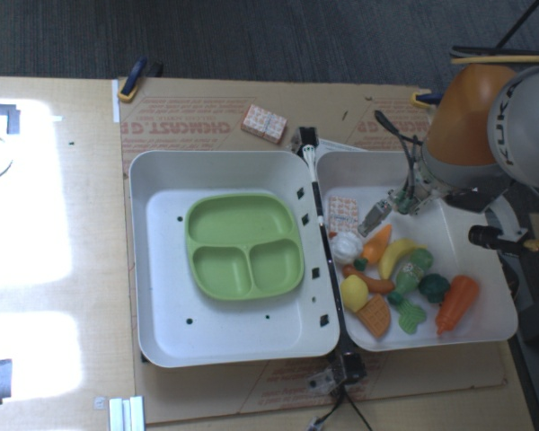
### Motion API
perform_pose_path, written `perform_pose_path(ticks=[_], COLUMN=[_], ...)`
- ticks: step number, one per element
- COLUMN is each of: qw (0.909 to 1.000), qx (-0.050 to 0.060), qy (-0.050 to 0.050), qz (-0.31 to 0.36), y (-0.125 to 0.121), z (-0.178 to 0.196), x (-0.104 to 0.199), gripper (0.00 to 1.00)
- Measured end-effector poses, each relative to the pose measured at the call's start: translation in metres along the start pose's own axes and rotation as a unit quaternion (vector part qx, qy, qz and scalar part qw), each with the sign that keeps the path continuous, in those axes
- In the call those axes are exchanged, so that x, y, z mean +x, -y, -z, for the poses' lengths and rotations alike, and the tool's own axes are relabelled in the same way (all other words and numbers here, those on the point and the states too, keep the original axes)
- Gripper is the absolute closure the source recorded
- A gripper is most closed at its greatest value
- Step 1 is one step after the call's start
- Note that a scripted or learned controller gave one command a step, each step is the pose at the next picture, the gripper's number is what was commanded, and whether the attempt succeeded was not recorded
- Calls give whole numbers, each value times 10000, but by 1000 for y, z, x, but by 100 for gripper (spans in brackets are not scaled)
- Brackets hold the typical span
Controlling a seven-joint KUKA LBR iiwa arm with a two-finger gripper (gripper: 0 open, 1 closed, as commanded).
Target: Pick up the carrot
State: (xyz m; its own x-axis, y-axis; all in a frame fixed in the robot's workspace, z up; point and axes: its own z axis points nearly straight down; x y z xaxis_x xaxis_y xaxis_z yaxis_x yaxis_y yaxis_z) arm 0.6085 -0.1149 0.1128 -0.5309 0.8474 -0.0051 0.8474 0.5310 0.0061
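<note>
Looking down on two white bins set side by side, with a green divided plate (244, 245) lying in the left-hand one. The right-hand bin (472, 241) holds a heap of toy food. The carrot (456, 302) lies in that bin's near right corner, orange with a green top, its long axis tilted, tip toward the bin's front edge and leafy end toward the heap's green pieces. The grey arm reaches in over the bin's far side, and its gripper (397, 202) hangs above the bin's back half, beside a small printed packet (343, 212). Whether the claw is released or clenched cannot be told from this slant; nothing shows between its tips. From the claw the carrot lies toward the bin's front right, well apart, past a yellow banana (394, 255), so the coming move likely needs travel that way and a turn across the carrot's length.
</note>
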Motion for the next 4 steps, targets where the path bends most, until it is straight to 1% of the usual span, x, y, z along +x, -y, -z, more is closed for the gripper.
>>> perform_pose_path(ticks=[1,2,3,4], qw=[10000,10000,9991,9990], qx=[-14,-13,26,8], qy=[12,12,-19,-7], qz=[-12,-15,-420,-440], y=[-1,-1,19,18], z=[10,10,-20,-9], x=[-1,-1,21,20], gripper=[100,0,0,100])
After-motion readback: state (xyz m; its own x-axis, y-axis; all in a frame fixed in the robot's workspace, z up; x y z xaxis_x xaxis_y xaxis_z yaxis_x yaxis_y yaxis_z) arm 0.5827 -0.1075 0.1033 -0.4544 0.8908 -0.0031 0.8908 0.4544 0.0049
